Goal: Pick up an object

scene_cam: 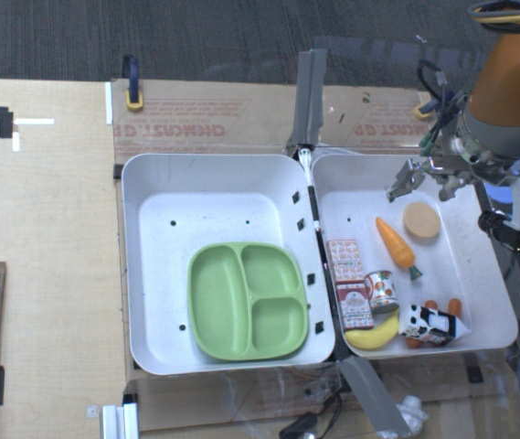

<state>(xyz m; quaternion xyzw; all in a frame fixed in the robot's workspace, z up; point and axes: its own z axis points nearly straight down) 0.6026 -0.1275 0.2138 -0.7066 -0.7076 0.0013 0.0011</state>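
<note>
The right bin (461, 332) holds several small items: a tan round disc (421, 220), an orange carrot (395, 242), two red-and-white cartons (344, 256) (354, 305), a small can (381, 288), a banana (375, 333) and a black-and-white cow toy (435, 325). My gripper (427, 180) hangs at the back of this bin, just above and behind the tan disc, its fingers spread open with nothing between them. The orange-banded wrist (508, 80) rises behind it at the right.
The left bin (150, 245) holds a green divided plate (247, 300). A grey divider post (308, 99) stands between the bins at the back. A blue-and-yellow clamp (132, 85) sits at the back left. Cables run along the right edge.
</note>
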